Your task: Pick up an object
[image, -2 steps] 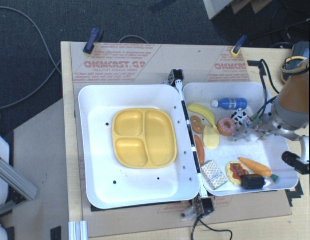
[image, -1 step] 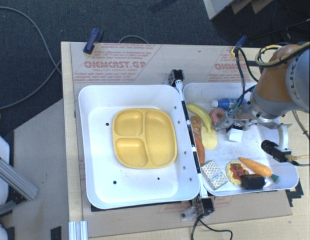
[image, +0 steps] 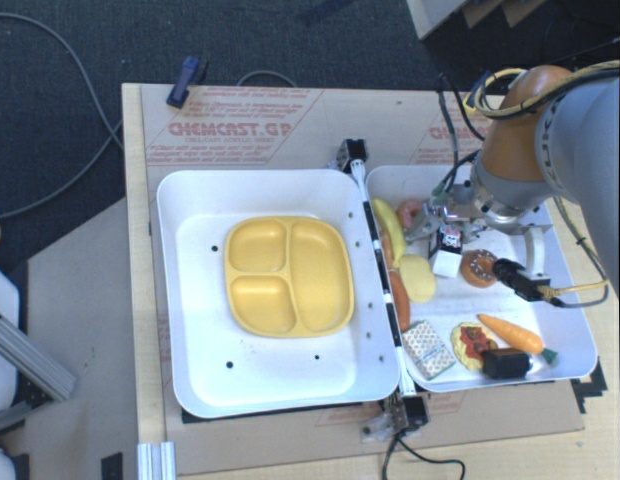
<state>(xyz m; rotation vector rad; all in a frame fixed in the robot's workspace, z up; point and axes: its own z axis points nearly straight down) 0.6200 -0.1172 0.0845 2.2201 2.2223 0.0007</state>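
The camera view looks down on a bench [image: 240, 128] carrying two shallow white bins side by side. The left bin [image: 190, 218] holds a yellow divided plate [image: 288, 275] with three compartments, lying flat near its middle. The right bin [image: 575, 343] holds the loose toy food. Along its left wall lie a yellow banana [image: 389, 229] and, below it, an orange sausage-like piece [image: 400, 301]. Just beside these sits a pale yellow rounded piece [image: 419, 279]. Nearer the front edge lie a speckled cracker [image: 428, 348], a small pizza slice [image: 470, 341], a black block [image: 505, 364] and an orange carrot [image: 511, 334]. A brown donut [image: 480, 267] sits near the bin's middle.

The grey arm with its orange band [image: 515, 133] reaches in from the right, and the hand [image: 448, 240] hangs low over the right bin's upper part, between the banana and the donut. Whether its fingers are apart or together cannot be told here, and nothing visibly sits between them.
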